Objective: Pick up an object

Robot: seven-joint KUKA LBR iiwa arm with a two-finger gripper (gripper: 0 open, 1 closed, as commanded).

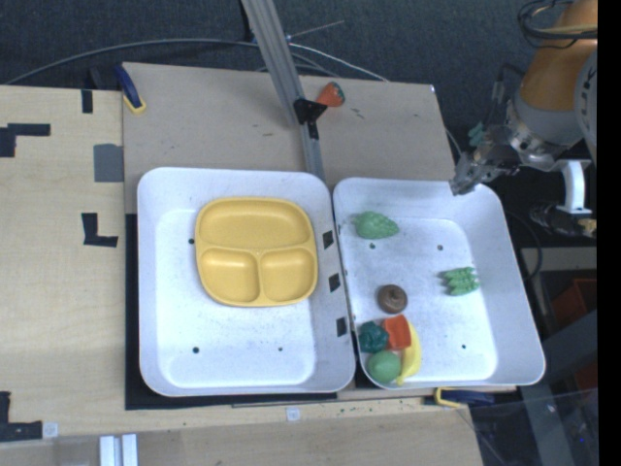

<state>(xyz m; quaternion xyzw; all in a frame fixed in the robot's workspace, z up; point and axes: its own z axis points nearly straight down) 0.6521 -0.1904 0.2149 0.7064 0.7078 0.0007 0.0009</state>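
End effector (466,181) hangs over the back right corner of the right bin (514,260), carrying nothing I can see; whether it is released or clenched I cannot tell. Candidates lie apart mid-bin: a green leafy piece (375,225), a brown disc (392,298). Toys clustered at the front left corner (390,348) risk a slipped, crowded grasp.

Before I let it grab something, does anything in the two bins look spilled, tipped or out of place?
Nothing looks spilled or damaged. The yellow divided plate lies flat in the left bin. The one oddity: several toys are heaped in the right bin's near-left corner.
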